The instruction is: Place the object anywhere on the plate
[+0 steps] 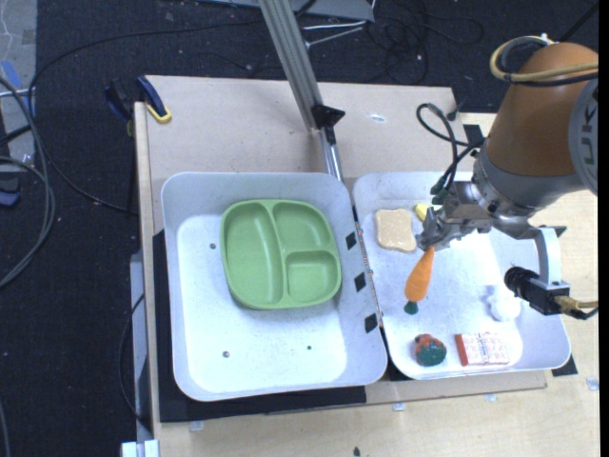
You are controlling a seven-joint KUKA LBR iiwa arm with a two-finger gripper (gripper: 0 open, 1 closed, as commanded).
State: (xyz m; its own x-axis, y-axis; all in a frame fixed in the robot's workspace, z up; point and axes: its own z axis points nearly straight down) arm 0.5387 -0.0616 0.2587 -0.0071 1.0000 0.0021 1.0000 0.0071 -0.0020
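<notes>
Your gripper hangs over the right bin, at about 11 o'clock in that bin, with the jaws clenched on what looks like the top end of the toy carrot, though the wrist hides the contact itself. The carrot points down toward 6 o'clock, its green tip near the bin floor. Just beside the jaws at 9 o'clock lies a pale slice of toast. At 6 o'clock in the same bin you have a small round multicoloured toy, and a red-and-white packet at 5 o'clock. The green divided plate sits in the left bin, well apart from the carrot, at 9 o'clock from the jaws. Both bins rest on the counter.
</notes>
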